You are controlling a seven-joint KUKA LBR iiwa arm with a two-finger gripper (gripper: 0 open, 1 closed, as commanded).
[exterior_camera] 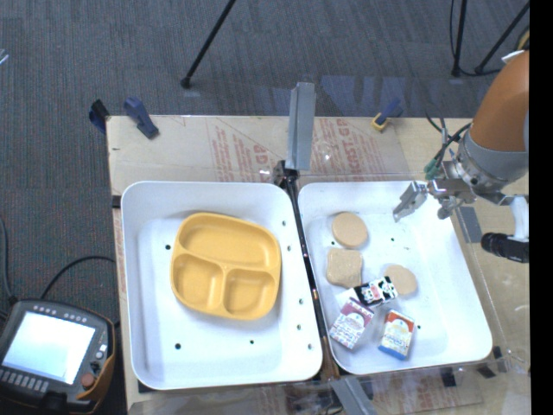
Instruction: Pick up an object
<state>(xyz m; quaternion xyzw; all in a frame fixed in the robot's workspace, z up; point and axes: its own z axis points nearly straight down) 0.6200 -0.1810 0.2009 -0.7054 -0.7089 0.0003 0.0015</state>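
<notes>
— Where's the claw [429, 199]?
— Over the right bin's [449, 258] top edge; fingers apart, gripping nothing; arm cut off at the right.
— The objects?
— Cookies [350, 229] and cartons [351, 327] in that bin; carton labels too small to read.

One fixed camera looks down aslant on both bins [138, 232] from above.
</notes>
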